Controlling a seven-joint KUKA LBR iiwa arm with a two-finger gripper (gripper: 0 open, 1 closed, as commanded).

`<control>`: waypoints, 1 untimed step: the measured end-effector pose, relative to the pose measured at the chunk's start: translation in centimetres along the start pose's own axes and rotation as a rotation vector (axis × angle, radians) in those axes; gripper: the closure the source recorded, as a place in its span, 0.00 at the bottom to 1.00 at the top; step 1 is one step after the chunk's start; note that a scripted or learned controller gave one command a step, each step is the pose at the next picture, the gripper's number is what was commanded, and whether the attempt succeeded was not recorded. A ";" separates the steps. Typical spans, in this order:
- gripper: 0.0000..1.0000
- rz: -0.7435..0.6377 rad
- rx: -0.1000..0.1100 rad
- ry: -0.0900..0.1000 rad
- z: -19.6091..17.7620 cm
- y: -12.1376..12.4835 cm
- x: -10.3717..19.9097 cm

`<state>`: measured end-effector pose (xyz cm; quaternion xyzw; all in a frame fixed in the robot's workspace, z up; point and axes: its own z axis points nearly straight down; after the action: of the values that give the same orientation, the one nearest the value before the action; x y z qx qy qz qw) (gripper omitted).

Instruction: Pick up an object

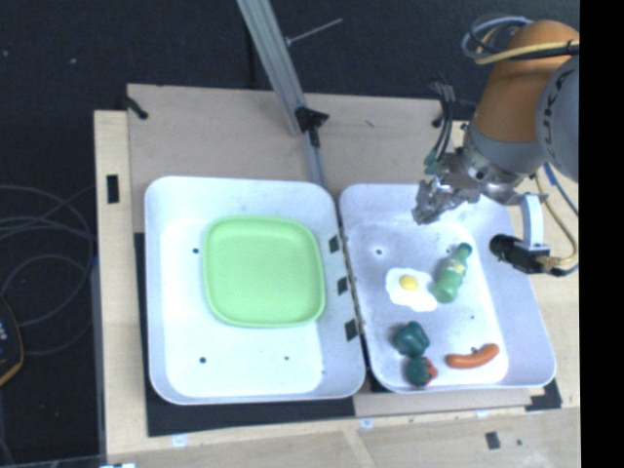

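Note:
My gripper hangs over the far edge of the right bin, above and to the left of a green bottle. Nothing shows between its fingers. A fried egg toy lies just left of the bottle. Nearer the front lie a green pepper, a small red and green piece and a red sausage. All these things rest on the floor of the right bin, apart from my gripper.
A square green plate lies in the left bin. A grey pole slants up from a clamp behind the bins. A black cable fitting hangs by the right bin's right wall.

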<state>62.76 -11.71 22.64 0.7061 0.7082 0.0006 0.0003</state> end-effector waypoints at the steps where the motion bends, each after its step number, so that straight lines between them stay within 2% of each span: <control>1: 1.00 0.000 0.000 0.000 -0.9 -0.5 4.8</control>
<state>62.21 -6.96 23.49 0.7059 0.7083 0.0010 0.0003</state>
